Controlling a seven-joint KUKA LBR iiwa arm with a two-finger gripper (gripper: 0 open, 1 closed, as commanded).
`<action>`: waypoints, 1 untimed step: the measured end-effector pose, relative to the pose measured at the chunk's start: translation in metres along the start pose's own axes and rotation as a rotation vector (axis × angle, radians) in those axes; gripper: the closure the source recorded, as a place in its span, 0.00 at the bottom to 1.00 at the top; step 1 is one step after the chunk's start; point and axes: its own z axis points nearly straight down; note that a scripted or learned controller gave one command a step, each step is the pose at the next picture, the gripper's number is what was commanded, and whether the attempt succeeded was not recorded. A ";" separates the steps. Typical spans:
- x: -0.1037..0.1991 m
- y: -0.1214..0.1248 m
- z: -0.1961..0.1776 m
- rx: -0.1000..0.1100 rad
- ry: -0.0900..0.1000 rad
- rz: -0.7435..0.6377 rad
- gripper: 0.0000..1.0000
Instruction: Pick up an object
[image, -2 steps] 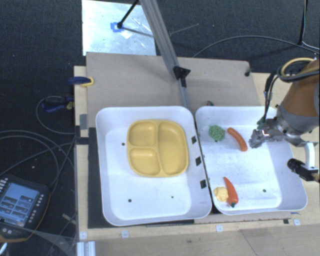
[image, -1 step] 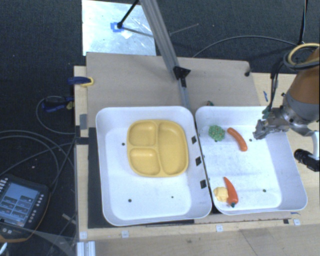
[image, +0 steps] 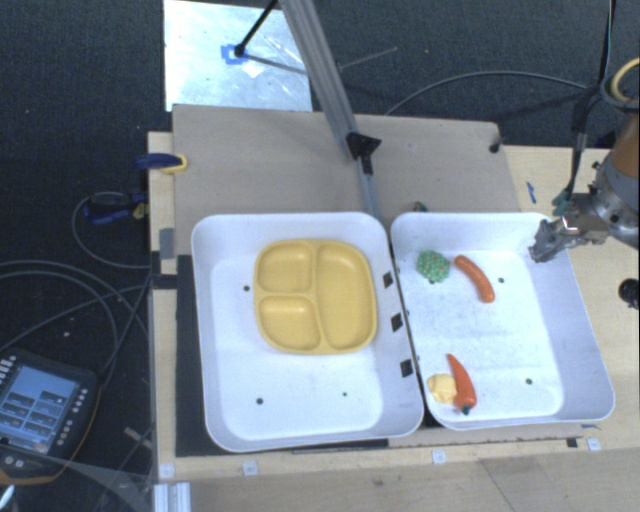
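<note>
Two shallow white plastic bins, each with rounded corners and a raised rim, sit side by side on a pale wooden bench (image: 260, 160); their inner rims touch along the middle. Left bin (image: 225, 400): a yellow tray (image: 315, 297), smooth and glossy, roughly square with rounded corners and moulded into three compartments, lies flat toward the far edge; small dark dots mark the bin floor around it. Right bin (image: 560, 380): four small toy foods. Near the far left corner, a knobbly green broccoli (image: 433, 266); just beside it, to its right, a smooth orange-red sausage (image: 476, 277), a curved cylinder lying at a slant. Near the front left corner, a tapered orange carrot (image: 461, 382) with a dark tip, and a lumpy pale-yellow piece (image: 441, 386) touching its left side. Gripper (image: 547, 243): dull grey metal, blocky, poised over the far right edge of the right bin, well apart from all four foods; nothing is seen in its grasp, and how far it is parted cannot be told. Above it the grey arm (image: 620, 205) shows part of its orange band. A slim grey metal pole (image: 330, 85) crosses the bench's far edge at a slant.
</note>
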 end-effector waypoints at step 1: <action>0.059 0.005 0.005 0.006 0.004 -0.005 1.00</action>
